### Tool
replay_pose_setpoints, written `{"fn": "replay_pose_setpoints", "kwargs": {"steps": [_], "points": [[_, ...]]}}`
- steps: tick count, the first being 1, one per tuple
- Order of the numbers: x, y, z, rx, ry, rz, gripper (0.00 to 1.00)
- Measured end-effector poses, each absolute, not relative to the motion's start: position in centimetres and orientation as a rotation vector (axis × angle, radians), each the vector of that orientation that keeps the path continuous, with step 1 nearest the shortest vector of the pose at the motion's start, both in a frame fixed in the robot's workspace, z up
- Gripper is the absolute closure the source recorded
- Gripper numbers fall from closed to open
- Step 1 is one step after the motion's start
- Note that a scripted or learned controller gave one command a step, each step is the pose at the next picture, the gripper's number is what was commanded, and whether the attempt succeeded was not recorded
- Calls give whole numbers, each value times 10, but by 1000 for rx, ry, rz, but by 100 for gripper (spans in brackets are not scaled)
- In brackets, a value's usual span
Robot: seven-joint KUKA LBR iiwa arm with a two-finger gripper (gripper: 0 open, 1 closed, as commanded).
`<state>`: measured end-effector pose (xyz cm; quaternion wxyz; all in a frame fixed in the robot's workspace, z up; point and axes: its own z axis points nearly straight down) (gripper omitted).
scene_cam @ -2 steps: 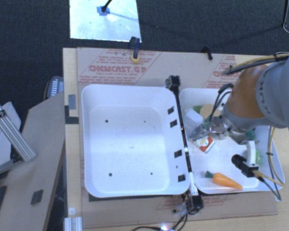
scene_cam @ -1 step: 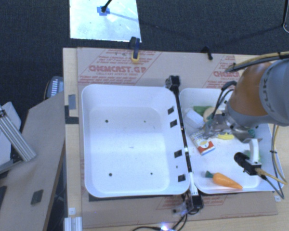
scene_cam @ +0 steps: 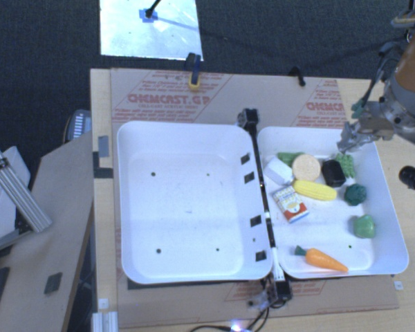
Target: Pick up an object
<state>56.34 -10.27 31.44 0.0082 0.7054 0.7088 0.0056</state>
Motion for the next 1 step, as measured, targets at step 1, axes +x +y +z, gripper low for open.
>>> {"fn": "replay_pose_setpoints", "kwargs": {"steps": [1], "points": [[565, -99, 545, 2202, 2214, 20, 100]]}}
